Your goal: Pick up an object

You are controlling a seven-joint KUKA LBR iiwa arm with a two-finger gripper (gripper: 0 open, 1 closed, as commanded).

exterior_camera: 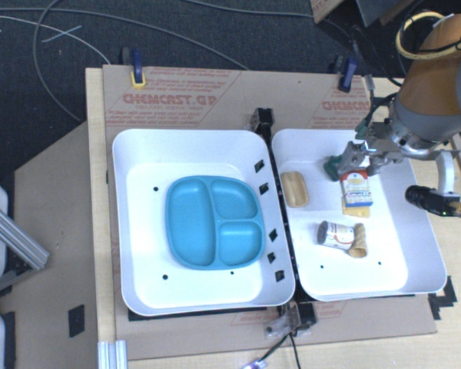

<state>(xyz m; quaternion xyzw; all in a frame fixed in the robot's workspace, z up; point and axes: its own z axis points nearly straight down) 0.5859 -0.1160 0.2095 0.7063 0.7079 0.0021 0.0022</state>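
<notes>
Gripper (346,162) low at far edge of yellow packet (356,194) in right bin (415,275); finger state: cannot tell. Nothing lifted; grasp and lift remain. Tube (339,234) just beyond packet's near end.

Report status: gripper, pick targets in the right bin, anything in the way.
Gripper low in right bin, beside the carton. Tube and tan block lie apart, untouched. Nothing crowding them.

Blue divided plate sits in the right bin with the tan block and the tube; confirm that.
Wrong bin. The camera view shows the blue divided plate alone in the left bin; the tan block and the tube lie in the right bin.
</notes>
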